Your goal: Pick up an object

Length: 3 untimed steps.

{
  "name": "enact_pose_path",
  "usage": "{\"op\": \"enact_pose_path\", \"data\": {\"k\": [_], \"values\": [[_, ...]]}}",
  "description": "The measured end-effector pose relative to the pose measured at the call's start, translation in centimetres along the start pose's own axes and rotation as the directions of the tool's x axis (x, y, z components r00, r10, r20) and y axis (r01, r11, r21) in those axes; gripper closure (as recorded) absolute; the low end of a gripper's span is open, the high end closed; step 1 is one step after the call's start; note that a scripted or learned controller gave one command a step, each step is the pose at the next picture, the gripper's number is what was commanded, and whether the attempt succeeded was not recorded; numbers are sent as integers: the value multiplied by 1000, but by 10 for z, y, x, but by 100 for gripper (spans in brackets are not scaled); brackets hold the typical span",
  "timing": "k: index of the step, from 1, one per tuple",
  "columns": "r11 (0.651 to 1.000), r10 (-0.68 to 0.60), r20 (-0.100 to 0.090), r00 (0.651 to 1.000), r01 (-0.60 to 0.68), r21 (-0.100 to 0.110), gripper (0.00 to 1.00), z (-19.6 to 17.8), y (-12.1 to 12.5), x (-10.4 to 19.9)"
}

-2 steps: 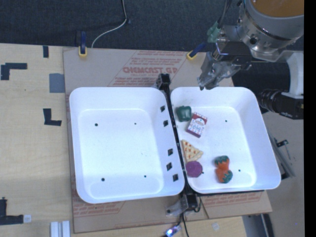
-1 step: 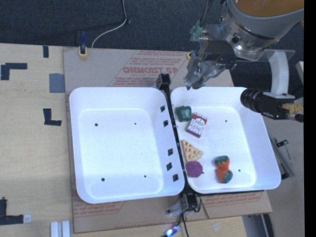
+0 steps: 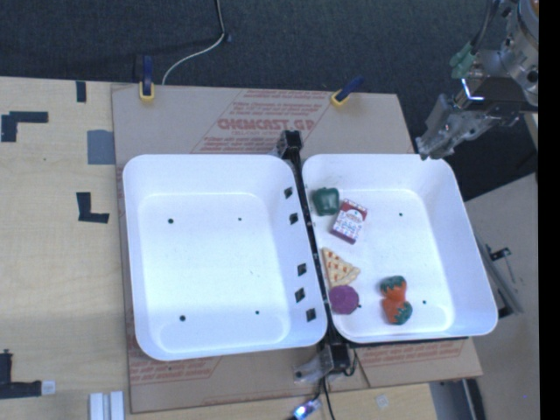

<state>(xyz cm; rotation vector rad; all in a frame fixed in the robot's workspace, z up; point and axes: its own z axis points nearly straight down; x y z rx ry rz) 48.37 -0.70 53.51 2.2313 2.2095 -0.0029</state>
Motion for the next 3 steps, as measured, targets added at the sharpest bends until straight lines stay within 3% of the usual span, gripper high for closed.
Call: {"op": "enact_pose_path", "data": {"k": [2, 3], "values": [[1000, -16, -3, 1000, 16, 1, 100, 0, -1, 119], [1000, -13, -2, 1000, 13, 1, 100, -10, -1, 116]]}}
